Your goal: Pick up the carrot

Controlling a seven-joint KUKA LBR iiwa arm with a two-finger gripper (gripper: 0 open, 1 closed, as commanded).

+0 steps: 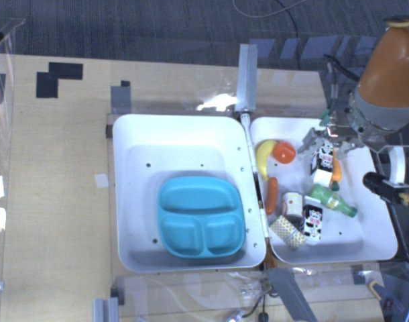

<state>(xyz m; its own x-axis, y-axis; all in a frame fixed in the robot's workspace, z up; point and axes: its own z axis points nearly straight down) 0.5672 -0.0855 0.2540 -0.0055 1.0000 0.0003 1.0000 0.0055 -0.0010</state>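
The carrot [336, 172] is a small orange piece in the right bin [375, 243], lying tight against the right side of a white cow-print carton [322, 161]. My gripper [328, 141] hangs just above and behind the carton's top, a little up and left of the carrot. It is open, its two grey fingers [308, 138] spread to either side with nothing between them. Part of the carrot is hidden by the carton.
Around it in the right bin lie a green bottle [333, 201], a second cow-print carton [312, 221], a small can [293, 203], a red sausage [272, 194], a tomato [283, 153], a banana [264, 154] and a checkered packet [285, 231]. The left bin [134, 180] holds a blue divided plate [201, 215].
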